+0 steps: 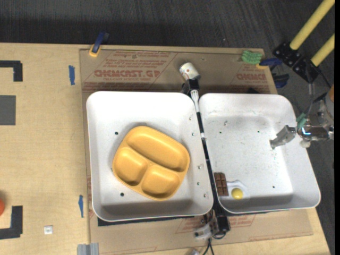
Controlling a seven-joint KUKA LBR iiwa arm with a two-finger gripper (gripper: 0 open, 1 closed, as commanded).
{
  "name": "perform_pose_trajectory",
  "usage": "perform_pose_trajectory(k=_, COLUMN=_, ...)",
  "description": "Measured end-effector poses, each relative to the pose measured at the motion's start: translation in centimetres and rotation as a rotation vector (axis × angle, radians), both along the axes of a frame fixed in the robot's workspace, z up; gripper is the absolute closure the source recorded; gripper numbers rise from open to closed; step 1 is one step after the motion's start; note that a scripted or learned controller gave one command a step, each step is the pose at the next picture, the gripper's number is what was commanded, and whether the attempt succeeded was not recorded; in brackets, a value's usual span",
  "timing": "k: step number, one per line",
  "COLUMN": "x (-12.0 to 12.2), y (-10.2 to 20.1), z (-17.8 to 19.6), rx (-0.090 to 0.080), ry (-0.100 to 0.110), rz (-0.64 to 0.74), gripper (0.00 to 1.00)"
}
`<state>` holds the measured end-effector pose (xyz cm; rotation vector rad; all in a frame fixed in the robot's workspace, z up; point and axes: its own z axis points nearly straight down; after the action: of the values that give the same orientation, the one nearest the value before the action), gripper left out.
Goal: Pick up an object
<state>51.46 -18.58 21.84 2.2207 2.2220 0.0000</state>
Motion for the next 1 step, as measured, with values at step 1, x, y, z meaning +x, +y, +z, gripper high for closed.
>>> perform_pose_trajectory(k=1, x=-3.16, y=1.47, z=-9.45, rx=0.001, ry=0.000, rz=0.450, gripper=0.00)
